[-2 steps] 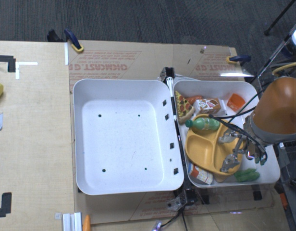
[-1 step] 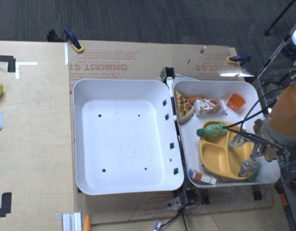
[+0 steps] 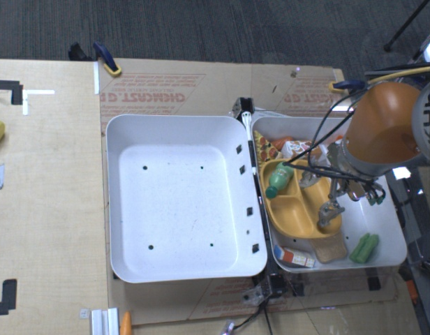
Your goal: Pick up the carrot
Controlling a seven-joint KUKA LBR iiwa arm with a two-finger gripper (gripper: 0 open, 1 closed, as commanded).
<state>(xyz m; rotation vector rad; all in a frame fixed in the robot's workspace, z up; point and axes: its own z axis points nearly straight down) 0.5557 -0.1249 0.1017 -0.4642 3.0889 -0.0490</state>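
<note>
At the bench's near edge, a small orange sliver (image 3: 125, 319) lies beside a white strip, too small to identify. In the right bin (image 3: 391, 223), along its near wall, lie a red-and-white box (image 3: 296, 257), a tan piece (image 3: 331, 252) partly under the yellow tray (image 3: 299, 213), and a knobbly green item (image 3: 364, 248). Which of the bin's things is the carrot, I cannot tell. The gripper (image 3: 330, 215) hangs low over the tray's right compartment; whether it is spread or closed cannot be made out, and nothing visibly sits in it. A green bottle (image 3: 278, 182) rests on the tray's left side. Farther back, printed packets (image 3: 285, 147) are half hidden by cables and the arm's orange band (image 3: 384, 121), which reaches in from the right. The left bin (image 3: 179, 199) sits alongside.
</note>
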